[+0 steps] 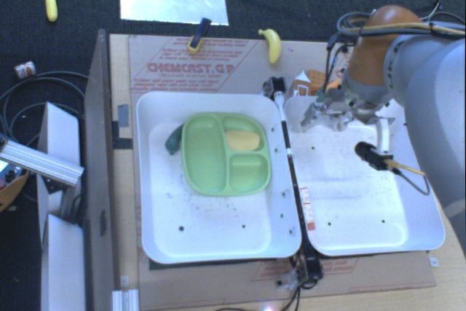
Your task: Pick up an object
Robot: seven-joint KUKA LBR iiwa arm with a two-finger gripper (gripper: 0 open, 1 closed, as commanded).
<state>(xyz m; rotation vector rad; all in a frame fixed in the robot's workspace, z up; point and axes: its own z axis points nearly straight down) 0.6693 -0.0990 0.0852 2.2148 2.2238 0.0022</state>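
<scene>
Nearest us, low in the frame, the front halves of both white bins lay bare of anything to grab. At centre, in the left bin (pixel 167 229), we saw a green divided plate (pixel 224 154) with a yellow piece (pixel 243 140) in its upper right compartment and a dark teal object (pixel 174 139) tucked against its left rim. Further back, at upper right, the claw (pixel 329 113) hung over the far corner of the right bin (pixel 364 229); we could not tell whether it was spread or pressed together. Closing there risked catching only the bin wall, we judged. A banana (pixel 273 44) lay beyond on the tabletop (pixel 218 62).
</scene>
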